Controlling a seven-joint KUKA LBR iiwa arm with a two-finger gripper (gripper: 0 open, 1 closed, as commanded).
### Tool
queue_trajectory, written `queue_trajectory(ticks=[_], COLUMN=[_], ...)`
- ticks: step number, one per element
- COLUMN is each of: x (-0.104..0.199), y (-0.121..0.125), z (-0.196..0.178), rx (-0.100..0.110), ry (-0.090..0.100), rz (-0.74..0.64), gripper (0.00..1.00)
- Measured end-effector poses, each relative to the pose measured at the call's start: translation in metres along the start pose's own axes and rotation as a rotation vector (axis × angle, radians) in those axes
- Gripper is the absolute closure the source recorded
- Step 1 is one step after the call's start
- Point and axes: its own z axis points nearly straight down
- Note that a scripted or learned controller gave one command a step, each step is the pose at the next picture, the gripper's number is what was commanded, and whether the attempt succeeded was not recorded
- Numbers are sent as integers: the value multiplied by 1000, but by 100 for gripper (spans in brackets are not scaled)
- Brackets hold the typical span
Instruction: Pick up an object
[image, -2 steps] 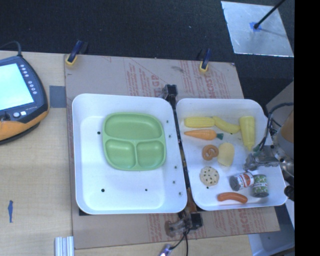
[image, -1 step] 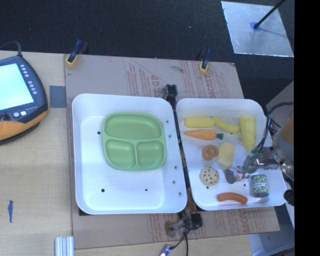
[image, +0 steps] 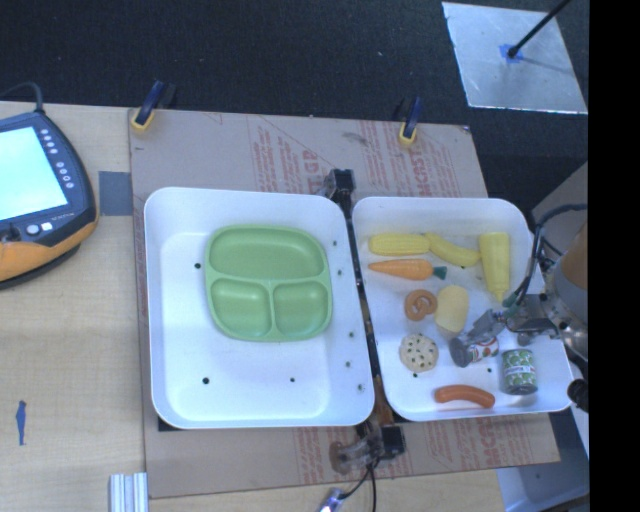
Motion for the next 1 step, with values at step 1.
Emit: queue_trajectory(ticks=[1], x=[32], y=[50], z=[62], rx=[0], ry=[-1], rz=[-1], gripper=[0])
